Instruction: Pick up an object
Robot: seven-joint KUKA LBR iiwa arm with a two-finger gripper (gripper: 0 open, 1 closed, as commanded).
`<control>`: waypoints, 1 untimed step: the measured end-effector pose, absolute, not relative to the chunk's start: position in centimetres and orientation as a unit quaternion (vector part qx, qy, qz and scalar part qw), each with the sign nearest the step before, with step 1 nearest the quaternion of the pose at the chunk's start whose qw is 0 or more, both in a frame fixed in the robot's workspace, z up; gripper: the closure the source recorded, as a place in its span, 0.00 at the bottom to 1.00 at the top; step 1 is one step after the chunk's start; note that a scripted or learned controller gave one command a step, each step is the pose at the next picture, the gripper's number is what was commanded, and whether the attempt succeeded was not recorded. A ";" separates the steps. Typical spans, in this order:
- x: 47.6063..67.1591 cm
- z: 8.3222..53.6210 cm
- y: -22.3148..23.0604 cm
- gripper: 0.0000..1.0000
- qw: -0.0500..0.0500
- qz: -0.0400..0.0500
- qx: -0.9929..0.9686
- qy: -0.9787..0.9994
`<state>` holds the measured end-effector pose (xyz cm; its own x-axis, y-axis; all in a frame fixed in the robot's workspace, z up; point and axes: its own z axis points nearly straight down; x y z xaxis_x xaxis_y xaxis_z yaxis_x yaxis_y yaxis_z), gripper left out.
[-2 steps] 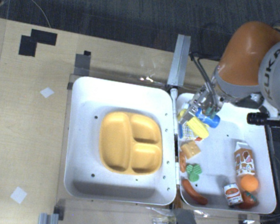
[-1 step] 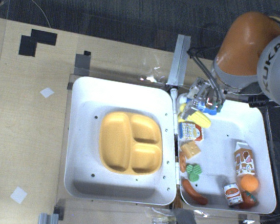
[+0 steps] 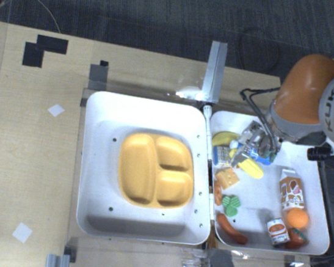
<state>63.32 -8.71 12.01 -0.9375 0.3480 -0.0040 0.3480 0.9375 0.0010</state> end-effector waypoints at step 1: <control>63.5 12.3 -8.5 0.00 0.005 0.001 0.175 0.985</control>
